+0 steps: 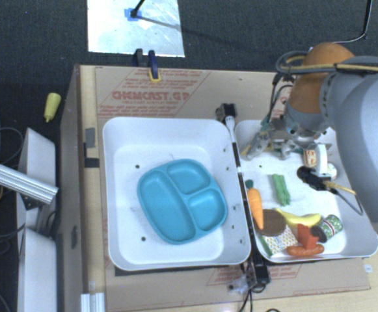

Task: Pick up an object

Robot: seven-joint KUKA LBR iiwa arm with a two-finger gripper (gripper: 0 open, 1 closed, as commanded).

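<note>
My gripper hangs over the far end of the right bin, its fingers spread and nothing between them. Closer to the camera in that bin lie a green piece, a carrot, a banana, a brown round piece, a small can, a red chili and a patterned card. The green piece is the nearest to the gripper, a short way below it in the view.
The left bin holds a blue divided plate. A ridge between the two bins runs just left of the gripper. The grey arm covers the right bin's far right side.
</note>
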